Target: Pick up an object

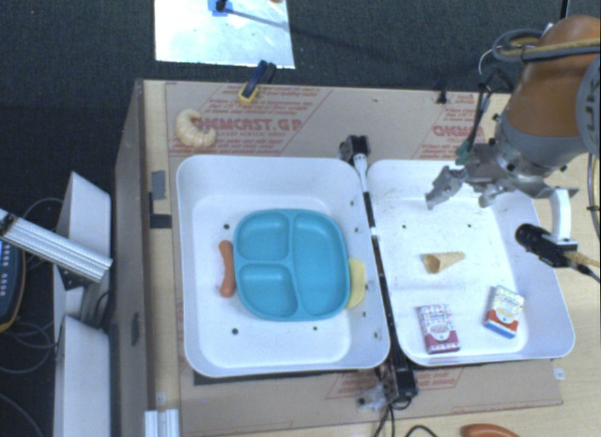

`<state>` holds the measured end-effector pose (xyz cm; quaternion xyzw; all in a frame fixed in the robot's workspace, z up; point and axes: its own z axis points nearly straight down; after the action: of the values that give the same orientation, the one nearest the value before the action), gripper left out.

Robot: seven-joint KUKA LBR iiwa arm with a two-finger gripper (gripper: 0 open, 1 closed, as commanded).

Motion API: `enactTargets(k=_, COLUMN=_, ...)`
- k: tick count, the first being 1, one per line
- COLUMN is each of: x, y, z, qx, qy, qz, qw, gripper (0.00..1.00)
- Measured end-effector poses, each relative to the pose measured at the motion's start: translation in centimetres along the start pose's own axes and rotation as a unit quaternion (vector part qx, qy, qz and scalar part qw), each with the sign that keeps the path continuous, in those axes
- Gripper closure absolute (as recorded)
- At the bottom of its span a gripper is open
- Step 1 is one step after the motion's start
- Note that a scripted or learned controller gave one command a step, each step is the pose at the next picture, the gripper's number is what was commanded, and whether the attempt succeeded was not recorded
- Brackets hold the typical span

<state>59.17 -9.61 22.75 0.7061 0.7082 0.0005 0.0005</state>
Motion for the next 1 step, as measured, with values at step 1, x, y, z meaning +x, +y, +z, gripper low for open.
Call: enactTargets(k=1, x=-4.11, y=-2.2, z=12.26, qx=0.002, qy=0.0, qz=0.001, qw=1.0, gripper=0.0)
